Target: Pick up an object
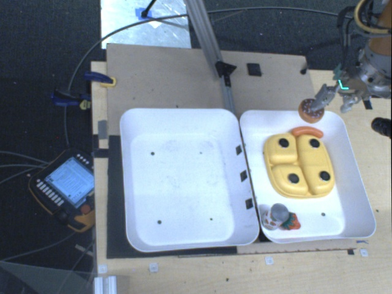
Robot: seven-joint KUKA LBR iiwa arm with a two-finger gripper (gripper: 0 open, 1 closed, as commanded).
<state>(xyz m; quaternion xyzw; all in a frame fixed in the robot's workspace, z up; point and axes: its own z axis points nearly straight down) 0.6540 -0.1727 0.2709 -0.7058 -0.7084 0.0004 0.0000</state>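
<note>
My gripper (315, 106) hangs over the far rim of the right bin (355, 164), reaching down-left from the wrist at the upper right. At its tip is a small round brown object (307, 111) with a dark centre, and the gripper is shut on it. The object overlaps the bin's rim line, so it looks lifted off the floor. Just below it, an orange sausage-shaped piece (306, 131) lies on the bin floor.
A large yellow four-lobed toy (299, 166) with black dots fills the middle of the right bin. A small grey, orange and green cluster (280, 217) sits in its near-left corner. The left bin (184, 176) adjoins it. A metal pole (205, 29) rises behind.
</note>
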